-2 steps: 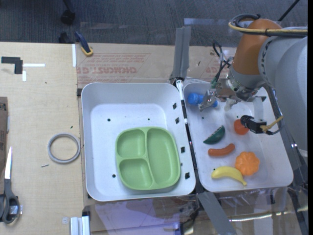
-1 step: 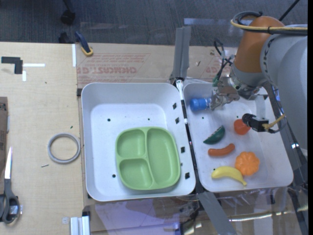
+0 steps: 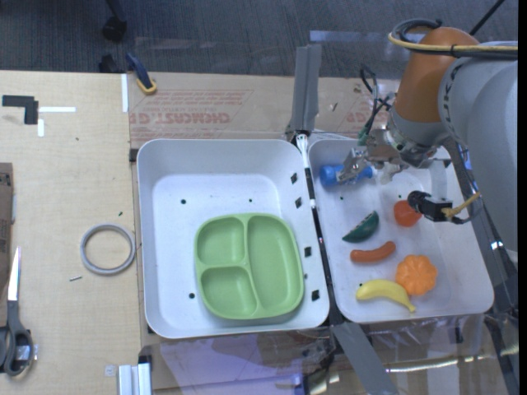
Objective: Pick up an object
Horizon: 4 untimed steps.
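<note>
White bins (image 3: 156, 220) are sitting side by side: a green tray (image 3: 247, 266) is lying left; a banana (image 3: 385, 293), sausage (image 3: 372, 253) and blue object (image 3: 330, 174) right. Fingers (image 3: 356, 169) are hovering beside the blue object; whether they are apart, I cannot tell.

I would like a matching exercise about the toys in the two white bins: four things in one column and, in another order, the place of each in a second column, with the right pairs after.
Things:
1. green plastic divided plate
2. yellow toy banana
3. small blue toy
4. orange toy pumpkin

Places:
A. far end of the right bin, next to the gripper
B. in the left bin
C. near edge of the right bin, in front of the reddish toy sausage
D. right bin, just beyond the banana's right end

Pairs: 1-B, 2-C, 3-A, 4-D
</note>
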Each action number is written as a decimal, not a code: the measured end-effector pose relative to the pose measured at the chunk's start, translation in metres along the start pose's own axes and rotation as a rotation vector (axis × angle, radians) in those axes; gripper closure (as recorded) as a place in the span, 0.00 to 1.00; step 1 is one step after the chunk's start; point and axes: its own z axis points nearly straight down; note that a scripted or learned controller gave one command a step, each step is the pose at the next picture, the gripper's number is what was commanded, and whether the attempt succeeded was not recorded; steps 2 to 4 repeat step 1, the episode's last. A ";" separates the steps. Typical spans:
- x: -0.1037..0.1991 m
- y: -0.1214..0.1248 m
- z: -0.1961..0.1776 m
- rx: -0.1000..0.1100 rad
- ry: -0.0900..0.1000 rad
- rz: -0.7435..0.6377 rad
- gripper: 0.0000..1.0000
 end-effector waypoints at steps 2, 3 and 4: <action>-0.001 0.000 -0.009 -0.001 -0.001 0.000 1.00; -0.001 0.000 -0.009 -0.001 -0.001 0.000 1.00; -0.001 0.000 -0.009 -0.001 -0.001 0.000 1.00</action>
